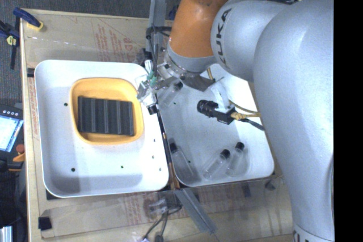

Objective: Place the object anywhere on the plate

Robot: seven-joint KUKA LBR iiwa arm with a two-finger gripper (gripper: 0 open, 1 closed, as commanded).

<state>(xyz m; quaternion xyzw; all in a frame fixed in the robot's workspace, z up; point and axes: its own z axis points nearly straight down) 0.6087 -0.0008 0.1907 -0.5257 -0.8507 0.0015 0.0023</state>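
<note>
A yellow plate with a dark ridged centre lies in the left white bin. Several clear vials with dark caps lie along the front of the right bin, among them one by the left wall and another further right. My gripper hangs low over the seam between the two bins, just past the plate's right rim. The orange wrist band and grey arm cover much of the right bin behind it. Whether anything is in the gripper is too unclear to tell.
A black cable plug on the arm hangs over the right bin. The wall between the bins runs right under the gripper. A blue clamp sits at the bench's far left corner, and a small screen lies off the left edge.
</note>
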